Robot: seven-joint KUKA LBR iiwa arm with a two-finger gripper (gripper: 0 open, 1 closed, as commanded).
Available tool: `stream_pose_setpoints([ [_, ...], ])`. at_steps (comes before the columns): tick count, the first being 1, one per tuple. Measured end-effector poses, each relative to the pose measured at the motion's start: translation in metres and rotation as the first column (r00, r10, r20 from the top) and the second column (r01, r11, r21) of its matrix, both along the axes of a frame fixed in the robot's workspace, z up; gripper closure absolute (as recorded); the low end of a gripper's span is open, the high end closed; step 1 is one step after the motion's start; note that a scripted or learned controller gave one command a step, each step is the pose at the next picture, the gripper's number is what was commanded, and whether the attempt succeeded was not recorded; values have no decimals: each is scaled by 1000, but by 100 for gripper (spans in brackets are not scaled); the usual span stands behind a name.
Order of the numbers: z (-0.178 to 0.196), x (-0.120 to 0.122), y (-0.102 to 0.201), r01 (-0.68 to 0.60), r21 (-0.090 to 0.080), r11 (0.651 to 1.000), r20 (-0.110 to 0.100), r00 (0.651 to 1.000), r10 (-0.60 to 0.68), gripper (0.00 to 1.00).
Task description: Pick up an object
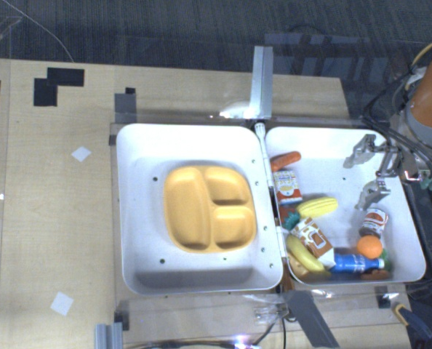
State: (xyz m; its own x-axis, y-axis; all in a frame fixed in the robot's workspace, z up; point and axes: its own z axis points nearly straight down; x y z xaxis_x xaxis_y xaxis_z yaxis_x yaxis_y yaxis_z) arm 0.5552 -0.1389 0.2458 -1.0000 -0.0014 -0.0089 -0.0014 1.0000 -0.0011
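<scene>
The right bin [332,147] holds a pile of toy groceries along its left and front sides. Among them are a red sausage [285,158], a small red carton [287,185], a yellow corn cob [317,207], a brown box [314,238], a banana [302,256], a blue bottle [353,264], an orange [370,246] and a red-and-white can [374,222]. My gripper [369,171] hangs over the bin's right half, open, with nothing between its fingers. Its lower finger [374,193] is just above the can.
The left bin [136,158] holds a yellow divided tray [207,208]. A metal post [262,82] stands at the back between the bins. The arm's orange band [428,93] and cables crowd the right edge. Bare bin floor lies behind the groceries.
</scene>
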Motion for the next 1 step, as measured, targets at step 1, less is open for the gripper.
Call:
stream_pose_setpoints([
  [1, -127, -1, 45, 235, 5, 972, 30, 971, -235, 0],
])
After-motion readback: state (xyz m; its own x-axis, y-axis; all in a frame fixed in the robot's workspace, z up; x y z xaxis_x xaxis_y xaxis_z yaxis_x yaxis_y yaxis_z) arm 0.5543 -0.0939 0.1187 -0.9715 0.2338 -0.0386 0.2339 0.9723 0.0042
